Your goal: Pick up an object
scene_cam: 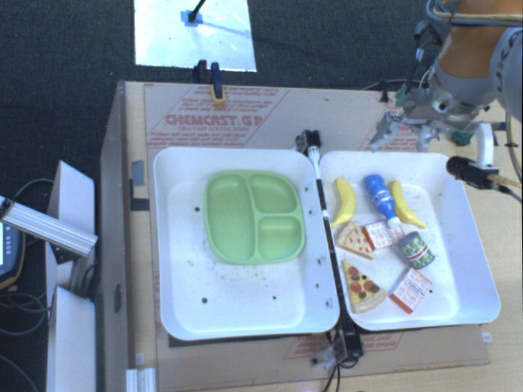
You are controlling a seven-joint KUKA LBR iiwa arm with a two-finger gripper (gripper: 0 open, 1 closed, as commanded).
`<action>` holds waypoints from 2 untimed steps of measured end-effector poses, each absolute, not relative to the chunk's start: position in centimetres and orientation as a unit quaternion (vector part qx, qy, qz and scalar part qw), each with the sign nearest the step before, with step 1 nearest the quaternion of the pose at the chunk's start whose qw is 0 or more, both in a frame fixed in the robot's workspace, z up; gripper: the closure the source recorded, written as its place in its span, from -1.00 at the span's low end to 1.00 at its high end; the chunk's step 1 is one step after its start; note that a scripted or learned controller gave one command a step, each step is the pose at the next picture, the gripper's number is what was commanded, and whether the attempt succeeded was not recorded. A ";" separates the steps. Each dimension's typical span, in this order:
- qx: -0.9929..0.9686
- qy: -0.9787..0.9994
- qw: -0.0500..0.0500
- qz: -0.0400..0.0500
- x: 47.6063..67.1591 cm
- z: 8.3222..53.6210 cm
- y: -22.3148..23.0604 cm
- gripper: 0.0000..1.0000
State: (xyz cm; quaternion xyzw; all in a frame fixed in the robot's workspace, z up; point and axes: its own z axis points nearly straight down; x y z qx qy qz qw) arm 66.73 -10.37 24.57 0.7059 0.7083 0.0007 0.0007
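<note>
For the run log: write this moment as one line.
arm: above right bin's far edge | gripper: open, holding nothing | right bin: two bananas, blue bottle, can, pizza slices, cartons | left bin: green tray | pick: not begun

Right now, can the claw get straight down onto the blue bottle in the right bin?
Probably yes. The claw hangs above the right white bin's far rim, and the blue plastic bottle lies uncovered. Two yellow toy bananas flank it closely and could crowd the grasp.

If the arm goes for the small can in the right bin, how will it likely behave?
The can lies tilted on its side, so a push would probably roll it. Its round, smooth-looking wall may slip from two fingers. Cracker packets close by could get nudged.
</note>
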 end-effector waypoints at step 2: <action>0.705 0.709 0.002 0.002 67.0 10.5 -9.7 1.00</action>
